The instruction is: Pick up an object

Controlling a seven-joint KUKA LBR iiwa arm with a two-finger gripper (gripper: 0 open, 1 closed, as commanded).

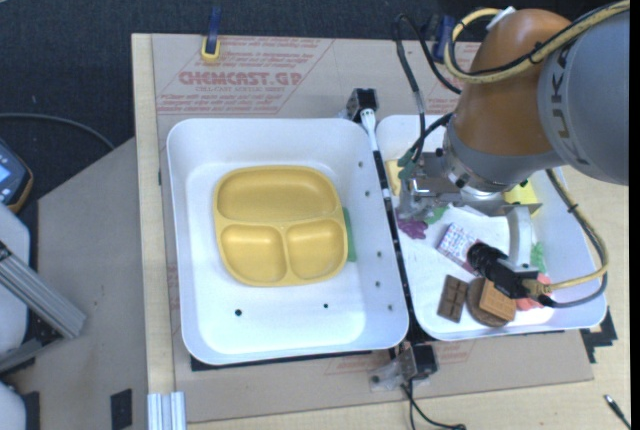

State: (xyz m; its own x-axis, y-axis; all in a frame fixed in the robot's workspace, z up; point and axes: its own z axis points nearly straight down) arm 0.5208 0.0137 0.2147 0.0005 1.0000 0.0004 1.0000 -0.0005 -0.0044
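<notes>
Two white bins are sitting side by side on the bench, and the grey arm (560,88) with its orange band is reaching over the right bin (575,313). From where I am standing the pincer (418,193) is hanging low over that bin's upper left part, close to the wall it shares with the left bin (190,248); whether it is spread or closed I cannot tell, since the wrist is hiding it.

Just below the pincer a purple object (412,220) is lying on the bin floor, apparently free of it. Further down and to the right of the pincer a small patterned card (455,243), a brown chocolate-bar piece (454,298) and a round brown waffle-like piece (490,303) are lying near one another. Well off to the pincer's left, a yellow divided tray (280,223) is resting flat in the left bin.
</notes>
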